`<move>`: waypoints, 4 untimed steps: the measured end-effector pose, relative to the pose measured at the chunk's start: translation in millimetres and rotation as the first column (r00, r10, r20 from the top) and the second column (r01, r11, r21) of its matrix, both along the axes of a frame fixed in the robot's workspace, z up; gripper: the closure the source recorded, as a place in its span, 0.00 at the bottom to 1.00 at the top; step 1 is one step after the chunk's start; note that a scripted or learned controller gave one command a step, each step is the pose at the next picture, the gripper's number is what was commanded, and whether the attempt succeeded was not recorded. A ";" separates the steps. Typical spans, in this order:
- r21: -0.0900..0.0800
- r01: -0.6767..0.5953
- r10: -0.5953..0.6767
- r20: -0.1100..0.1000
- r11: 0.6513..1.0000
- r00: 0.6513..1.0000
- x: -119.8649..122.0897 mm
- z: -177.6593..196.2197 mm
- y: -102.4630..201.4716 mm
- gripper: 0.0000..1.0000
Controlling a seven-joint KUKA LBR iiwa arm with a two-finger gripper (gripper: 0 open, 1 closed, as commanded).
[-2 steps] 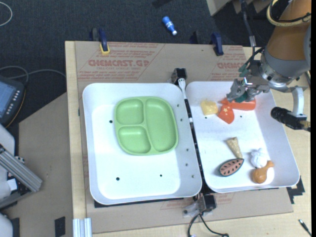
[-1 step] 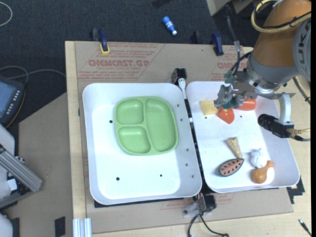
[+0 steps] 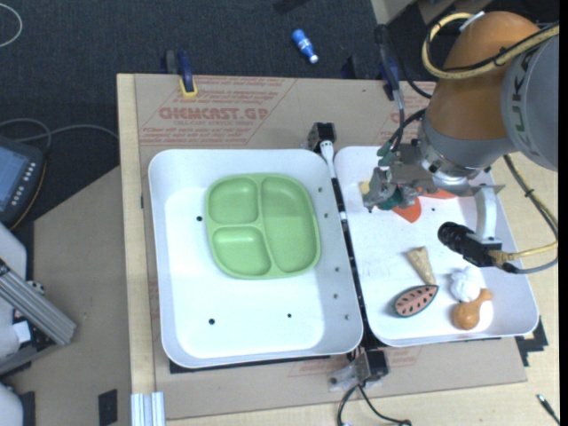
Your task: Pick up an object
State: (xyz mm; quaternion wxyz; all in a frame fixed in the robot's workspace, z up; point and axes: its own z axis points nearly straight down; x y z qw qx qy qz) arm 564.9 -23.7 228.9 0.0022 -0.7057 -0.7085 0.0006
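I am at the reaching step: my gripper (image 3: 383, 193) hangs low over the upper part of the right bin (image 3: 524, 318), right beside an orange-red object (image 3: 408, 210) that peeks out under it, and I cannot tell whether it is spread or closed, so I claim no hold. Next, as I judge it, I must settle squarely over that piece and close, or turn to the cone (image 3: 421, 264), spotted oval toy (image 3: 414, 301) or orange drumstick (image 3: 469, 311) lower down. The bench board (image 3: 222, 114) reads "CHEMCAST GP".
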 end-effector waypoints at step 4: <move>-0.002 0.002 -0.002 0.007 1.000 1.000 -19.9 6.9 42.2 1.00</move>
